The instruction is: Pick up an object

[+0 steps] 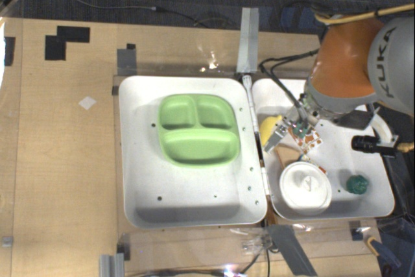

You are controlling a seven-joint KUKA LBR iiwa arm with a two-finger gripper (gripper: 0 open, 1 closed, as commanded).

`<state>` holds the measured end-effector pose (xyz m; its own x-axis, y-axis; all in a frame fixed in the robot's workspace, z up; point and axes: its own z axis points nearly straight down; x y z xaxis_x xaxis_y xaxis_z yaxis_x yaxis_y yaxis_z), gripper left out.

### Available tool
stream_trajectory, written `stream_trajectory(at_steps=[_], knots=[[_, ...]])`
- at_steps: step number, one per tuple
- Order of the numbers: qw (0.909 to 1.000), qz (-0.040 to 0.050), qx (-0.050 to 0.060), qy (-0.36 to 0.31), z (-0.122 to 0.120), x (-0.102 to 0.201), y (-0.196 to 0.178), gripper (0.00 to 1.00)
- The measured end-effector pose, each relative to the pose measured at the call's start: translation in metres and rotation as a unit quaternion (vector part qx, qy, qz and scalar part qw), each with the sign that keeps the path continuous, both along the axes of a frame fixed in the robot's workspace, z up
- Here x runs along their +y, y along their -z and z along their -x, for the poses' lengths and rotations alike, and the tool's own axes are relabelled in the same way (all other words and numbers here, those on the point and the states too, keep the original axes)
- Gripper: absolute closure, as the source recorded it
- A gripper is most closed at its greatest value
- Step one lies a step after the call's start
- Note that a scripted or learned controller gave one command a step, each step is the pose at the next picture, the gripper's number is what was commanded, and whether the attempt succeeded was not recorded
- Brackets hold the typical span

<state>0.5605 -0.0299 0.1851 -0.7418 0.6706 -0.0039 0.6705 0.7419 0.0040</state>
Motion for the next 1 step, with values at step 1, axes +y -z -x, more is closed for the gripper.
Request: stream_trajectory(at_steps=[1], knots=[[0.9964, -0.0001, 0.001, 0.084, 0.0155, -0.0566, 0.0680, 0.00]])
